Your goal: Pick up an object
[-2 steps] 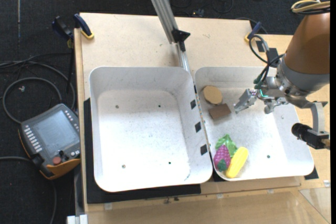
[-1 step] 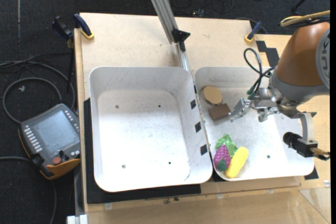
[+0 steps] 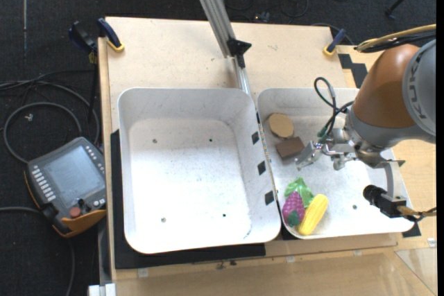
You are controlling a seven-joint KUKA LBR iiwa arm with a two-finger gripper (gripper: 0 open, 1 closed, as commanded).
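So the jaws (image 3: 305, 157) hover right of center in the right bin (image 3: 361, 218), beside a brown block (image 3: 288, 147); can't tell if they're open. Corn (image 3: 313, 213) and grapes (image 3: 293, 205) sit lower down.

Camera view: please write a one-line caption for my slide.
The gripper hovers beside a brown block in the right bin, which also holds a round disc, toy grapes and toy corn.

Just one camera here, fixed up high and tilted down at the worktop (image 3: 173, 45). It's far enough back to catch both bins (image 3: 139, 107), the floor (image 3: 41, 10) around them, and the arm (image 3: 395, 93) coming in from the right edge.
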